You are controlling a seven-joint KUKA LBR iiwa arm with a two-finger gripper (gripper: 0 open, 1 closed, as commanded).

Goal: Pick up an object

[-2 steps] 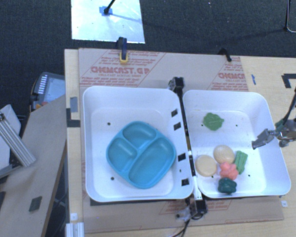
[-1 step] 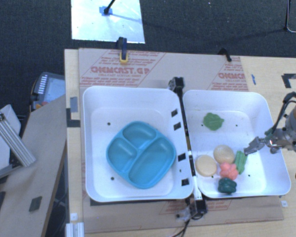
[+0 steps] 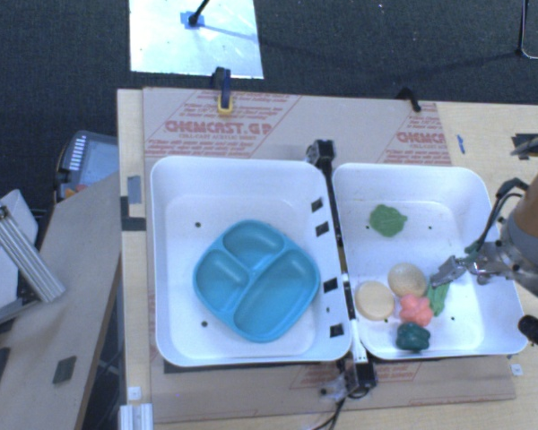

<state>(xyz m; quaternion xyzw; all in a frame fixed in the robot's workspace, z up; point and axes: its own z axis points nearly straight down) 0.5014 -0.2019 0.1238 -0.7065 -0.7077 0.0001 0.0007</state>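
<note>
Gripper beside small toy-food cluster; finger state cannot tell. Cream piece nearest: likely light, smooth, rounded, slippery; best pinched across middle.

- We see a light green lumpy piece lying alone in the right bin's far half.
- We see a cream rounded piece and a flat tan disc near the front, just beside each other.
- A pink-orange piece touches a dark teal lump; a slim green piece lies at their right.
</note>
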